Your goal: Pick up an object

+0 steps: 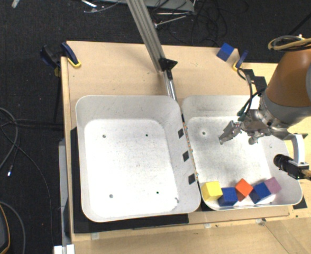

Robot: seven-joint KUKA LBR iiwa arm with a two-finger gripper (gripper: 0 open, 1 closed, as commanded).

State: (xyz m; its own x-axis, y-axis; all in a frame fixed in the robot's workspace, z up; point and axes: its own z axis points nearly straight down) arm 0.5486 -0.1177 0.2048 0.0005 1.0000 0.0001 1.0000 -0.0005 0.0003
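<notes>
Blocks [243, 191] lie near—below—end effector [228, 133].

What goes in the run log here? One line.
claw above right bin | holding nothing | blocks bunched at near edge: yellow, orange

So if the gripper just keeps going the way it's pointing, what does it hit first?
Probably the bare floor of the right bin. The gripper points left and down, well clear of the blocks at the near edge; depth is hard to judge.
</notes>
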